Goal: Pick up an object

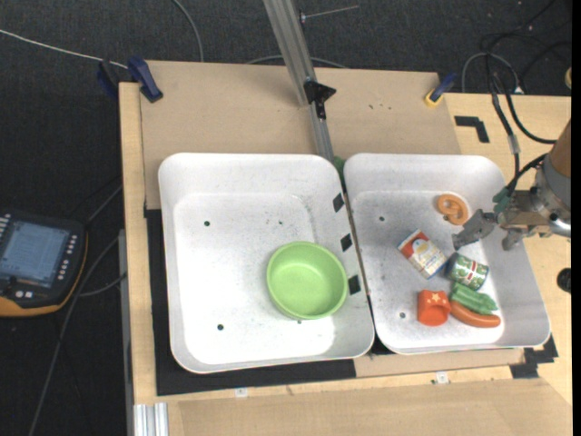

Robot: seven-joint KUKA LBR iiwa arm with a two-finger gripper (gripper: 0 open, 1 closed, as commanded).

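Note:
My gripper (491, 232) hangs over the right side of the right bin (392, 182), open, with nothing between its fingers. Its left finger (470, 234) points down-left. An orange ring-shaped toy (451, 207) lies just up-left of it. Just below it stands a green can (469, 272). Left of the can lies a red and white carton (422, 253). A red cup (434, 308) and an orange and green vegetable toy (476, 310) sit near the bin's front edge. A green bowl (307, 281) rests in the left bin (218, 198).
The two bins meet at a ridge with black clips (346, 242). A metal pole (292, 39) slants in from the top. Blue clamps (143, 78) hold the board's back corners. A handheld pendant (36, 262) lies on the floor at far left.

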